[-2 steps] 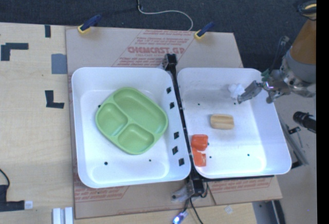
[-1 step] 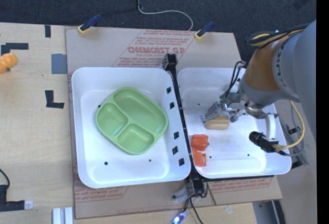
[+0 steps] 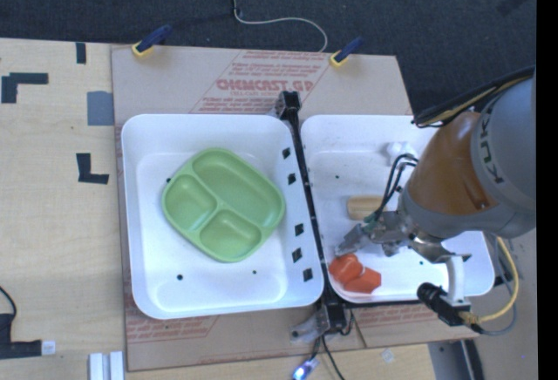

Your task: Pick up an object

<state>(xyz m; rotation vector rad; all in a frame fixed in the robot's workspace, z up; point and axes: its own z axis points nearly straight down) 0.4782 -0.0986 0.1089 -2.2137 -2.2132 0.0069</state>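
Here the approach step seems in hand: the gripper (image 3: 356,240) is held low in the right bin (image 3: 336,136), just above the orange object (image 3: 353,273) near the front wall. Whether the jaws are parted cannot be told. A short descent is needed next.

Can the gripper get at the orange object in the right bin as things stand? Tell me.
Probably yes. The gripper hangs in the right bin just above and beside the orange object, which lies near the bin's front left corner with nothing on top. The bin's walls close by may crowd the approach.
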